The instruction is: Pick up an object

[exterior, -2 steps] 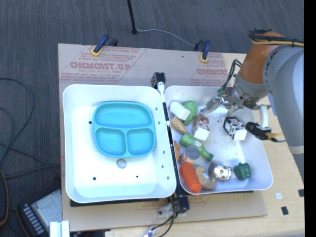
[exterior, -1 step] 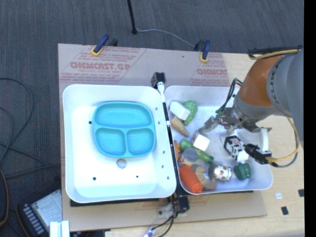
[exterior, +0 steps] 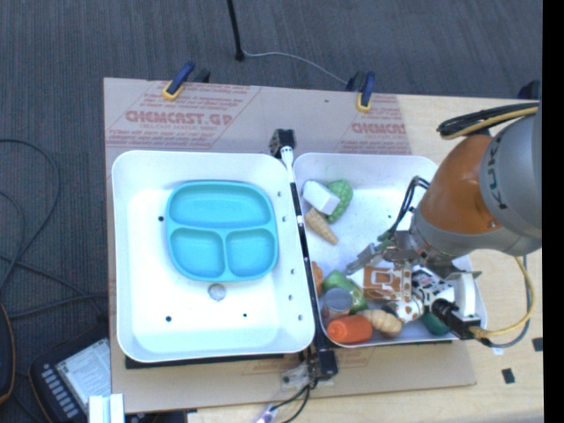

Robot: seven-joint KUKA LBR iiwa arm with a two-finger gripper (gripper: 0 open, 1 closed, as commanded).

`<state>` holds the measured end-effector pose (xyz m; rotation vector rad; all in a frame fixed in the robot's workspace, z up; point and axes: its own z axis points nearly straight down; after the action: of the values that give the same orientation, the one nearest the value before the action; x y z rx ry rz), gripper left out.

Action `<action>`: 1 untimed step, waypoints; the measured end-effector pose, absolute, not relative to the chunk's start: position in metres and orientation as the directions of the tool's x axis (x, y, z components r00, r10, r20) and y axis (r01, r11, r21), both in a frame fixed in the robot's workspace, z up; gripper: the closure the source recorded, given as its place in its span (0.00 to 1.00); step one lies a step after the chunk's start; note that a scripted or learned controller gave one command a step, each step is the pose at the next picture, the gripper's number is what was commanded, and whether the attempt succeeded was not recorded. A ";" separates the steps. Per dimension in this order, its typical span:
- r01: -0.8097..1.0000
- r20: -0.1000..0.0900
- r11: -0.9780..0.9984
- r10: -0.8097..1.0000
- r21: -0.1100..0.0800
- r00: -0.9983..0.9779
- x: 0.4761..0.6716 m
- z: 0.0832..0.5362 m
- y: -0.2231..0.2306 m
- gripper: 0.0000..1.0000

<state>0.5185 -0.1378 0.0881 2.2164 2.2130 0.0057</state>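
Brown board (exterior: 176,117) printed "CHEMCAST GP", twice visible.

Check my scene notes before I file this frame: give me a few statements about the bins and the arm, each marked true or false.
1. The blue divided tray lies in the left bin. True.
2. The gripper is over the left bin. False: it hangs over the right bin, above the pile of toys.
3. An orange toy lies near the right bin's front edge. True.
4. The green toy sits in the blue tray. False: it is at the far end of the right bin.
5. The blue tray has three compartments. True.
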 end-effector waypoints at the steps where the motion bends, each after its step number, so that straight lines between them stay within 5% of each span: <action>1: 1.000 -0.004 -0.001 1.000 0.012 0.002 0.520 0.099 -0.138 1.00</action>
<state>0.5195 -0.1379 0.0987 2.2152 2.2118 0.0082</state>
